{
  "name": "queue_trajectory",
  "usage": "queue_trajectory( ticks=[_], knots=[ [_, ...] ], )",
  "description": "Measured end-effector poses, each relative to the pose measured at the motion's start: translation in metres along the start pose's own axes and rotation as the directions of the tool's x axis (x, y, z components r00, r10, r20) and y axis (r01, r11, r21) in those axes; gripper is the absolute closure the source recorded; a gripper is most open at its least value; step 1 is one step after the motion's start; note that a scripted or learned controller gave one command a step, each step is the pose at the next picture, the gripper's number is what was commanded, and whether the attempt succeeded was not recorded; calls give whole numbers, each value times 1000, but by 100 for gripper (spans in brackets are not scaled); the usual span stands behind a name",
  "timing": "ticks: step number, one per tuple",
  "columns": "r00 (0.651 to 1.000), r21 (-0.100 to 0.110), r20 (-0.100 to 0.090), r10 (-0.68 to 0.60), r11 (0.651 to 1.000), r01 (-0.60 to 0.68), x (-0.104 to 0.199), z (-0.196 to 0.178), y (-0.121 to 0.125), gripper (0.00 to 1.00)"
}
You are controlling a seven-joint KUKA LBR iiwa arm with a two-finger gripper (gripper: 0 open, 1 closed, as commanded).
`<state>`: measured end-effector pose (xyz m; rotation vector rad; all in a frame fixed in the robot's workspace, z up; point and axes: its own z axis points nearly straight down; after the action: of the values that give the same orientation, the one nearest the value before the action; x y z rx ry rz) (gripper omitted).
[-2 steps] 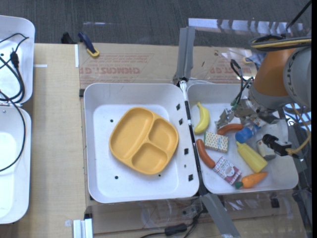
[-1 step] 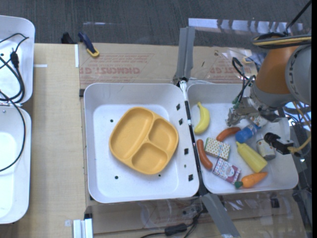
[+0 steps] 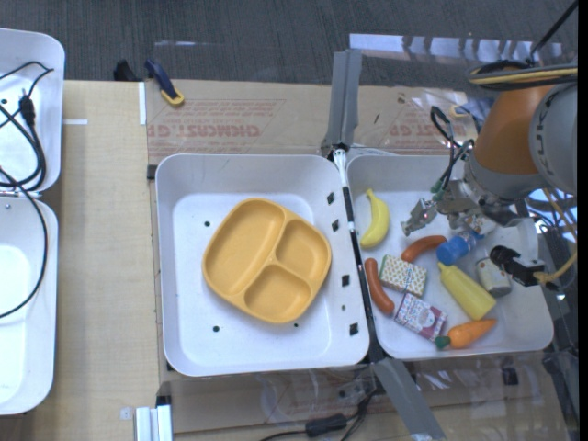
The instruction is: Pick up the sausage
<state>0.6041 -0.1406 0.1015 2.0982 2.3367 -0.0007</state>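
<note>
White plastic bins, two in number, sit side by side on the worktop [image 3: 101, 200]. The left bin [image 3: 179, 274] carries one yellow divided plate [image 3: 266, 260] with three compartments. The right bin [image 3: 542, 333] carries the loose items.

Status of task: not done. Two sausage-like items are present. One sausage [image 3: 377, 286] lies flat along the right bin's left wall, near the divider, below the banana [image 3: 375, 219]. A second, shorter red-orange sausage [image 3: 424, 246] lies further right, just below the end effector [image 3: 432, 211]. Which of the two is targeted cannot be determined. Neither is lifted; both rest on the bin floor.

The end effector hangs over the far middle of the right bin, beneath the arm's orange band [image 3: 510, 141]. Nothing is seen between its fingers. Whether it is released or clenched cannot be told from this angle. Judgement: descent, closure on a sausage and lift all remain.

Count of right-bin contents:
- banana: one
- sausages: two
- yellow bottle [image 3: 466, 290]: one
- carrot [image 3: 469, 333]: one
- small printed boxes: two, a tan box [image 3: 404, 276] and a pink box [image 3: 420, 317]
- blue item [image 3: 455, 249]: one, identity unclear
- small pale item [image 3: 493, 277] at the right: one, identity unclear
</note>
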Motion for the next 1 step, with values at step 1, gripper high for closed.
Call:
queue_trajectory(
  ticks=[1],
  knots=[
    [997, 0, 1, 73, 997, -73, 21, -76, 41, 0]
  ],
)
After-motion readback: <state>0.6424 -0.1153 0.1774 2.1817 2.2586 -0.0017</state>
